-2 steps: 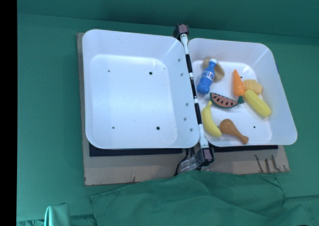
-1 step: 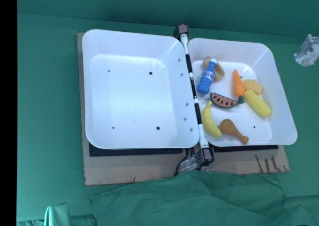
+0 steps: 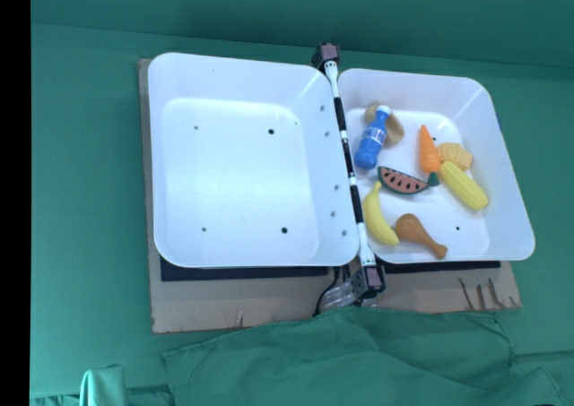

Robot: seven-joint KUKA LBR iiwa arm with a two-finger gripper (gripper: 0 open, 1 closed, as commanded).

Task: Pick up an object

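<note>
right bin point(image 3: 511, 216) holding every toy | nearest: drumstick point(image 3: 420, 234), banana point(image 3: 378, 216) lying lengthwise along divider | farther: watermelon slice point(image 3: 403, 180), corn point(image 3: 463, 184), carrot point(image 3: 429, 151), blue bottle point(image 3: 372, 139) | end effector state: cannot tell | arm approaching from right, judging corn nearest.

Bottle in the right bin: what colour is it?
Blue bottle with a white cap, seen in the camera view.

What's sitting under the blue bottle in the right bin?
The blue bottle lies tilted across a tan, rounded item near the right bin's back wall. Its edge shows beside the bottle; the rest is covered, so I can't identify it.
</note>
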